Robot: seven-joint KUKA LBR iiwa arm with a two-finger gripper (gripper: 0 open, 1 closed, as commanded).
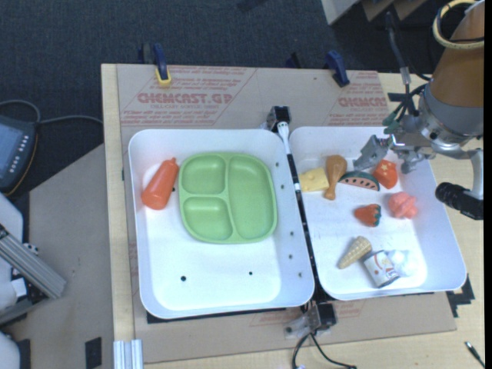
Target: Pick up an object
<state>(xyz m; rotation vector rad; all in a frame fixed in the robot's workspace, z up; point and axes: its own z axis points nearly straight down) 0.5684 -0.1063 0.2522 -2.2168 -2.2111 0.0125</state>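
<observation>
My gripper (388,160) hangs over the back of the right bin (430,275), its two grey fingers spread apart and open. Just below the fingertips lies a red-orange round toy (387,175), touching a watermelon slice (359,180); nothing is lifted between the fingers. Further left in that bin are a brown drumstick (334,174) and a yellow cheese wedge (312,180). A red pepper (368,214), a pink lump (402,204), an ice-cream cone (354,251) and a small white carton (383,267) lie nearer the front.
The left bin (223,283) holds a green divided plate (228,197) and an orange bottle (160,184) at its left side. A black divider (296,198) runs between the bins. Clamps (161,69) hold the board's back edge.
</observation>
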